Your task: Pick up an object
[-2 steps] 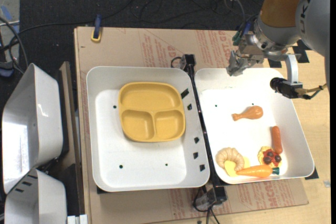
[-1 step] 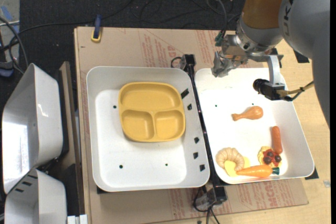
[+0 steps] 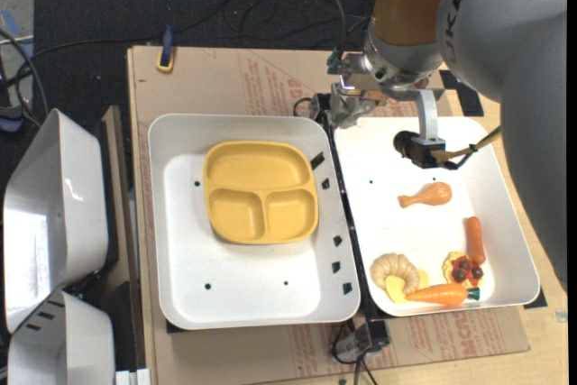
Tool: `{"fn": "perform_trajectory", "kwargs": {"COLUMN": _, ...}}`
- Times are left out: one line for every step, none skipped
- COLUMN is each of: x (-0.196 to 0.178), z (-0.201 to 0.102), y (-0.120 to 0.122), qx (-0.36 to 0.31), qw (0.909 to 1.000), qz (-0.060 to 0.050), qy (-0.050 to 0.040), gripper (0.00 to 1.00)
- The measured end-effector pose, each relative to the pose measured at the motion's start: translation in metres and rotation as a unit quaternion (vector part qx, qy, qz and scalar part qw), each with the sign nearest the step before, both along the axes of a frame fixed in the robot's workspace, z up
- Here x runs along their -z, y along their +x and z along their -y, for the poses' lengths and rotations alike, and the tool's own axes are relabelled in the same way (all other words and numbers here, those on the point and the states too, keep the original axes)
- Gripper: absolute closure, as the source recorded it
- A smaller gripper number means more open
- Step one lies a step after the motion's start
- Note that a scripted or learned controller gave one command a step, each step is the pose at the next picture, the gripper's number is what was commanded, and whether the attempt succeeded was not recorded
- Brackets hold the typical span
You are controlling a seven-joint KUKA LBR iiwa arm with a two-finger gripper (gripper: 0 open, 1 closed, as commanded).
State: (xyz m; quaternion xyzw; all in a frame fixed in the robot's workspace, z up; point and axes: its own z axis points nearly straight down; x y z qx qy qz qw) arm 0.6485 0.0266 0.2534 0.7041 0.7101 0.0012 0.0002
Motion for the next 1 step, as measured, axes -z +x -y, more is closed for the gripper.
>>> {"fn": "perform_trajectory", "kwargs": {"x": 0.014, "z": -0.0508, "y": -0.0037, "qx": 0.0, "qw": 1.0, "qz": -0.002, "qy": -0.0001, "gripper": 1.0}}
